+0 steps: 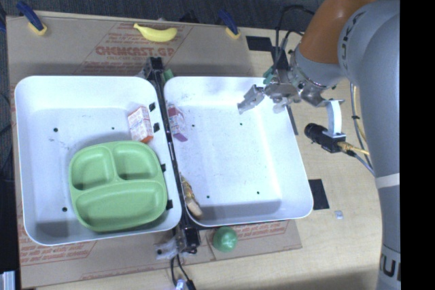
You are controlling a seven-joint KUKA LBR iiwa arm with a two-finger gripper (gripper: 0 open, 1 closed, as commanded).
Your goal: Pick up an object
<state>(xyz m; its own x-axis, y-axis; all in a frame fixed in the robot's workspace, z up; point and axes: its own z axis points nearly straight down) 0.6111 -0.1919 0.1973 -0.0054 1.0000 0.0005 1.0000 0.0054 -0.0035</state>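
step: approach, nothing gripped | gripper seen open over right bin far edge | next: descent needed toward packet at left wall

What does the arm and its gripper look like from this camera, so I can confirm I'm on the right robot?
The arm is smooth grey with rounded joints and an orange band above the wrist. Black cables loop beside the wrist. The gripper is small, metallic grey. A white bracket and a black cylindrical part hang under the wrist.
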